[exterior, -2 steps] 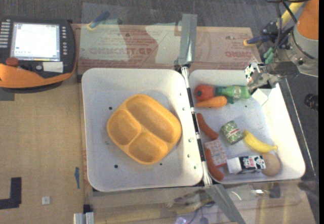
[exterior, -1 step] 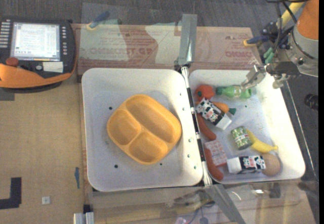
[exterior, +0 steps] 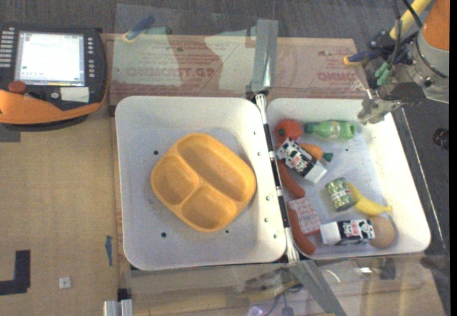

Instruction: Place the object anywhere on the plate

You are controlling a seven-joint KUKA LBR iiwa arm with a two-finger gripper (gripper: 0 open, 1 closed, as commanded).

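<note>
Left bin: one orange plate with three compartments, lying a little askew near the middle, nothing on it.

Right bin: all the loose objects, none on the plate. Along the upper part, a green bottle lying on its side; beside it to the left a red round piece and a small black-and-white carton with an orange carrot-like piece touching it. Along the divider, a red sausage-shaped item, a pink-printed packet below it and another red piece at the lower edge. Mid-bin, a green can just beside a yellow banana. Lower right, a second black-and-white carton touching a brown potato-like object.

Gripper: at the top right corner of the right bin, over its rim, with nothing seen between its fingers; whether it is spread or closed I cannot tell from here.

Beyond the bins: a control pendant with a lit screen at far left.
</note>
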